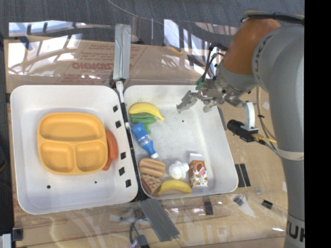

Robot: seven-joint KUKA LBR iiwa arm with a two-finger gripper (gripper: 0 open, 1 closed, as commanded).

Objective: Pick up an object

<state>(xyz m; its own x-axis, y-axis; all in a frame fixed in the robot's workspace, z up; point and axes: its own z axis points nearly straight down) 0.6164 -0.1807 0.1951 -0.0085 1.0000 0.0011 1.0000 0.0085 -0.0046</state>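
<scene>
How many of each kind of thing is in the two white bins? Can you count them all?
Bananas: 2
Green vegetable: 1
Blue bottle: 1
Hot dog in bun: 1
Waffle: 1
White lump: 1
Small carton: 1
Yellow divided tray: 1
Orange sausage-like piece: 1
Total: 10

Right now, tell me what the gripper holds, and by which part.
Nothing. The gripper hangs open above the right bin, near its upper right corner, with bare bin floor between its fingers. The nearest item, a banana, lies apart to its left.
</scene>
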